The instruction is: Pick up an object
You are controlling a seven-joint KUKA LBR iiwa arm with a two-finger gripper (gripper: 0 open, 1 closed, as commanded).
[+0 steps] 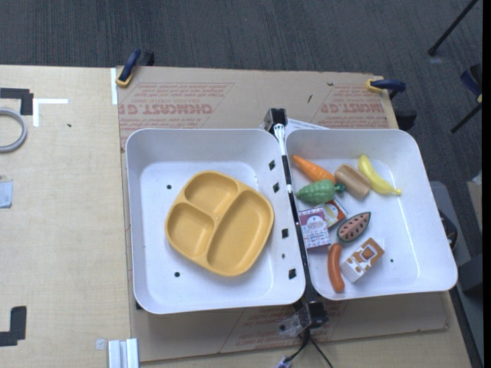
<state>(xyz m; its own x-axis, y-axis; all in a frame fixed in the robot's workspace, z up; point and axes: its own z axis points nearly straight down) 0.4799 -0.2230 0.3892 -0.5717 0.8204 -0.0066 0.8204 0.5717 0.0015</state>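
Note:
The right bin [418,259] holds several toy foods. An orange carrot [312,167] lies near its left wall, with a green pepper [319,191] just below it. A tan bread roll [352,180] and a yellow banana [377,175] lie at the upper right. In the middle sit a small red-and-white packet [315,228] and a brown oval slice [354,226]. A red sausage [335,267] and an orange-and-white carton [362,258] lie toward the front.
The left bin [146,282] holds a yellow three-compartment plate [220,222]. Both bins rest on a cardboard sheet [192,106] held by clamps [128,67] on the wooden bench. A roll of tape [9,130] lies at the far left.

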